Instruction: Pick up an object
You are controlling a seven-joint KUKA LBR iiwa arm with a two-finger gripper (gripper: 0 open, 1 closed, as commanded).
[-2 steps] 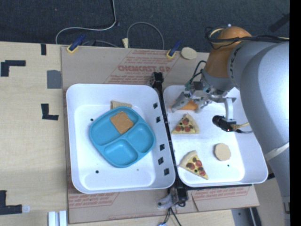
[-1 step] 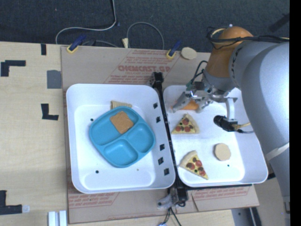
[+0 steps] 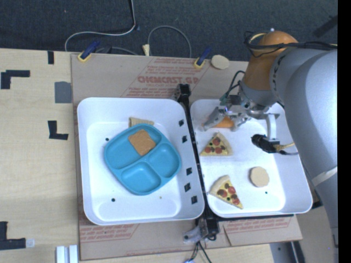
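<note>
Closest to the camera in the right bin there's a pizza slice, yellow with red toppings, tip pointing toward the bin's lower right. Just beside it sits a round tan cookie. A bit further back, a second pizza slice lies near the divider, same yellow and red look. Behind that, the end effector hangs low over the bin's far end with an orange piece right under it; honestly can't tell if it's spread or pinching anything. Over in the left bin, a blue tray holds a tan square.
</note>
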